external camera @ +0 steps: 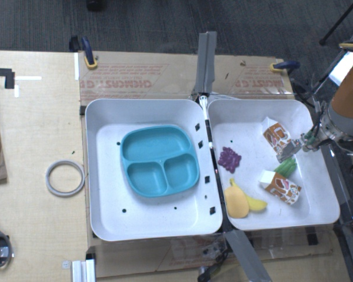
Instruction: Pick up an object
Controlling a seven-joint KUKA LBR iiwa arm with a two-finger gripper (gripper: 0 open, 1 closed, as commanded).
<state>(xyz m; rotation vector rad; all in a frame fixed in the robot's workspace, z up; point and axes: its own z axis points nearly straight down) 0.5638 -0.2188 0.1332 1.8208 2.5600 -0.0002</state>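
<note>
Right bin [317, 213], loose items scattered for picking: two cartons [276, 136] [282, 187], green piece [287, 167], grapes [229, 158], banana [256, 204], pear [236, 201]. Left bin [100, 175]: blue tray [159, 160]. Gripper [289, 149] low between the cartons, just above the green piece; grip state: cannot tell.
</note>
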